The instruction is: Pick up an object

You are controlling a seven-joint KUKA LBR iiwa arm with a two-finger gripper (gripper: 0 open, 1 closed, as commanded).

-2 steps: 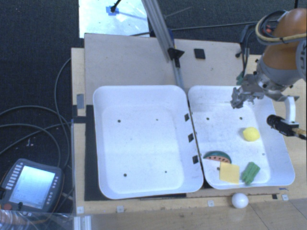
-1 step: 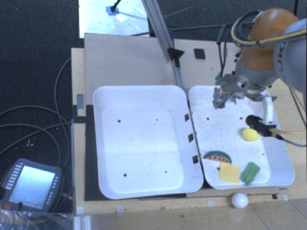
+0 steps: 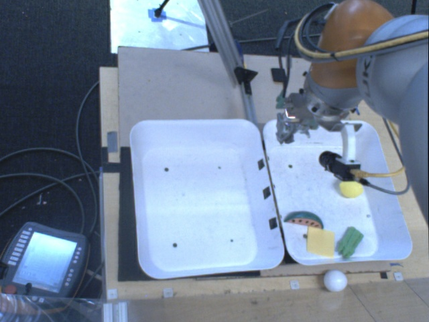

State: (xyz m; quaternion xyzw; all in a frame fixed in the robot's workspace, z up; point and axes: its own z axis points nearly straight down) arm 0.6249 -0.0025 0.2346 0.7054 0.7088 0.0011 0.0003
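The right bin (image 3: 395,243) holds several small objects. A yellow lemon-like piece (image 3: 350,189) lies right of centre. Near the front edge lie a watermelon slice (image 3: 303,219), a flat yellow square (image 3: 321,242) and a green piece (image 3: 349,241). My gripper (image 3: 287,130) hangs over the bin's back left corner, close to the divide between the bins, well apart from all of these objects. Nothing is visible in its grasp. A black part (image 3: 333,161) on a white bracket hangs from the wrist, just above the yellow piece, with a yellow cable running off to the right.
The left bin (image 3: 144,180) lies beside the right one. A white ball (image 3: 335,281) rests on the bench in front of the right bin. A slanted metal pole (image 3: 224,35) rises behind the bins. A teach pendant (image 3: 40,259) sits at the lower left.
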